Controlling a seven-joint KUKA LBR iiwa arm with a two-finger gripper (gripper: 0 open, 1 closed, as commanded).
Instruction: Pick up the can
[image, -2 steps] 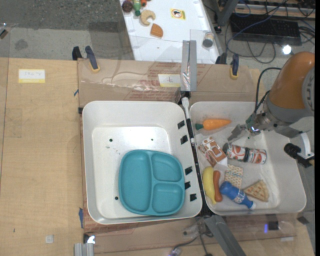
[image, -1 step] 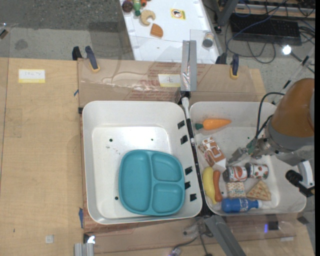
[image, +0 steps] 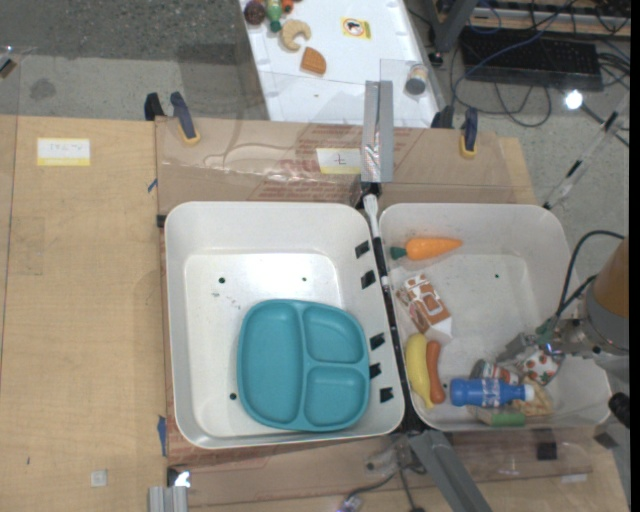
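Can (image: 493, 375), as far as I can judge, lies tipped among the clutter in the right bin's (image: 560, 225) near corner, just beside the claw (image: 535, 352); whether the claw is open or closed I cannot tell. It looks light, stiff and smooth, so a grip across its round middle seems best. Touching it lies a blue bottle (image: 487, 392); farther left sit a banana (image: 417, 366), a sausage (image: 434, 370) and a carrot (image: 432, 246). A teal plate (image: 303, 366) fills the left bin (image: 200, 300).

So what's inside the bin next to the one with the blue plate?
The right bin holds a toy carrot, a small printed packet, a banana, a sausage and a blue bottle. The gripper reaches in, covering part of a pile there; what lies under it is hidden.
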